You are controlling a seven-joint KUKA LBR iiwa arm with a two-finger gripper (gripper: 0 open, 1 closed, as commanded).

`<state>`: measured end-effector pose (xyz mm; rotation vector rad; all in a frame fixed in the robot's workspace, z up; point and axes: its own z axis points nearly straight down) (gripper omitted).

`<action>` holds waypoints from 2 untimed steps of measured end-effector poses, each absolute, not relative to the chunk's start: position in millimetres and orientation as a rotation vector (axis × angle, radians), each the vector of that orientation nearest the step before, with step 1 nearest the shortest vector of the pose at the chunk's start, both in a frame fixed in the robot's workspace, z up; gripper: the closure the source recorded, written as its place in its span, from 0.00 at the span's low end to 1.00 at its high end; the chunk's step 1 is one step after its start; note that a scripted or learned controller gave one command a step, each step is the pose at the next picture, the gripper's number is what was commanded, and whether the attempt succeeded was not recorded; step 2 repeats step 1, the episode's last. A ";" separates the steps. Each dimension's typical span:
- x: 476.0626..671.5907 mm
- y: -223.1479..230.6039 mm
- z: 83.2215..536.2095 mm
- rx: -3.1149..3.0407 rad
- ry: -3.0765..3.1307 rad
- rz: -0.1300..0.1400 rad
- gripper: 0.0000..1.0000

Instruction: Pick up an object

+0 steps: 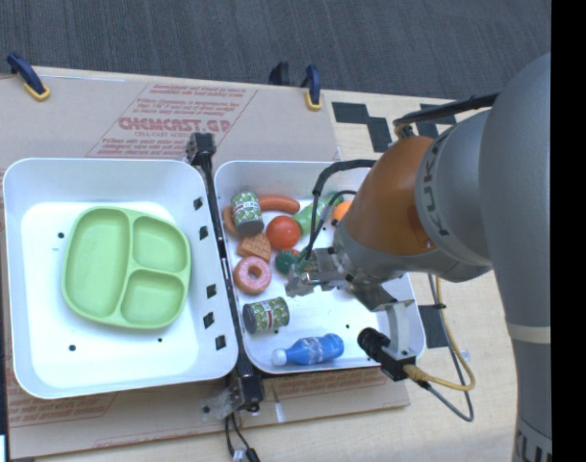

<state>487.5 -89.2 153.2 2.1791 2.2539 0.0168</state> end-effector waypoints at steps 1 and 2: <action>477.1 -125.6 191.9 2.217 2.228 -0.002 1.00; 477.1 -125.6 191.9 2.217 2.228 -0.002 1.00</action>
